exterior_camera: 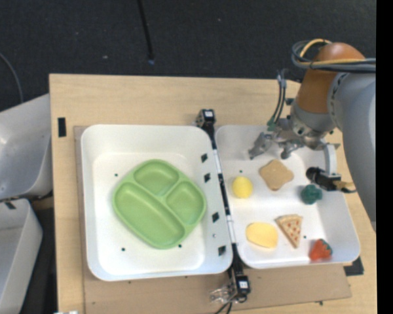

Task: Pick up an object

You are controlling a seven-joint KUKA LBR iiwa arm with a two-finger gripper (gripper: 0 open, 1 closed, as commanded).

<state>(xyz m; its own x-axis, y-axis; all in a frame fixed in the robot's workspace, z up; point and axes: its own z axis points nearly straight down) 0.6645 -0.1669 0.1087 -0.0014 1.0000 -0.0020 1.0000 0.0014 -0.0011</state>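
The hand [272,148] hangs over the rear of the right bin [239,254], fingers spread, pinching nothing. Just below it lies a tan bread slice [276,174], apart from the fingertips. Other candidates in the same bin: yellow lemon [242,188], yellow block [262,235], pizza wedge [291,229], strawberry [320,250], dark green piece [310,193]. The left bin [92,254] carries a green divided plate [159,203].
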